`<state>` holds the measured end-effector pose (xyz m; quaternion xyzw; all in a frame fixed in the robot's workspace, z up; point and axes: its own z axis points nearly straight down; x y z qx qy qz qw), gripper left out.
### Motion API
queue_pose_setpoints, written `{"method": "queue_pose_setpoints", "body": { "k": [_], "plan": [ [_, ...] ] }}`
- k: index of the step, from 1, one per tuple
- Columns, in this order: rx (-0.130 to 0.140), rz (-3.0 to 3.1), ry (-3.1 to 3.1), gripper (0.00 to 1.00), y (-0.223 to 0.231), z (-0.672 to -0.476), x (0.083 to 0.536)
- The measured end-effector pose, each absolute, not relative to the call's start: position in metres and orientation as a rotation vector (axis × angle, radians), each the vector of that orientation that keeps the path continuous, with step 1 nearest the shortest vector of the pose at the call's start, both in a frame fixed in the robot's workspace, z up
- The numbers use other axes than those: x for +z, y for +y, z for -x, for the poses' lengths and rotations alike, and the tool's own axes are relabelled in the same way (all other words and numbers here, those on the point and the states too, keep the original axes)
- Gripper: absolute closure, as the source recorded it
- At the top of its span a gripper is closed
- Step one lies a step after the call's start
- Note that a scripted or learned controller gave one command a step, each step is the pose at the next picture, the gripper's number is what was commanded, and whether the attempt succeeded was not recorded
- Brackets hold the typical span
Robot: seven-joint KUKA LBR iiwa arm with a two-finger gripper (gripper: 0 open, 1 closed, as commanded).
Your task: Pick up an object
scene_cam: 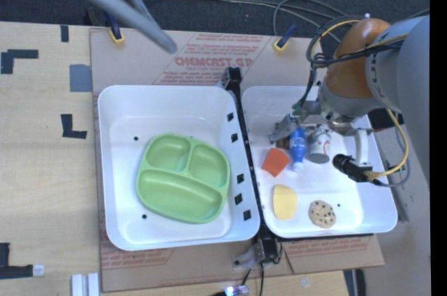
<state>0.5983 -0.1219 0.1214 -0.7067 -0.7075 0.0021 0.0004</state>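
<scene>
The grey arm (398, 57) comes in from the right with its orange band (353, 57) above the wrist, bent down over the right bin (377, 218). That bin sits beside the left bin (112, 169), the two shallow white trays meeting along a dark divider strip with clips in the middle of the bench. Both rest on a brown cardboard sheet (209, 57) printed with red lettering, which lies on the pale wooden bench top (35, 169). In the left bin lies a green divided plate (183, 177) with three compartments, set flat near the bin's middle. The gripper (300, 141) hangs low in the upper part of the right bin, with a small blue bottle (298, 146) directly under it — the bottle looks upright or slightly tilted, and it sits so close to the metal parts that I cannot tell whether the gripper is clasping it, merely touching it, or how wide it stands. Just beside the bottle, to its lower left, is an orange-red block (276, 162), near but seemingly apart from the gripper. Below that lies a pale yellow piece (284, 202), rounded at the top, and to its right a small round cookie with dark chips (322, 213) — both well clear of the gripper, toward the near edge of the bin. Black and yellow cables loop around the wrist.
</scene>
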Motion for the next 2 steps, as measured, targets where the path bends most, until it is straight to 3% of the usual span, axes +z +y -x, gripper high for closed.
{"method": "queue_pose_setpoints", "body": {
  "k": [1, 2],
  "plan": [
    [0.002, 2.220, -2.225, 0.00, -0.121, -0.598, 0.083],
    [0.001, 2.221, -2.227, 1.00, -0.121, -0.599, 0.096]
  ]
}}
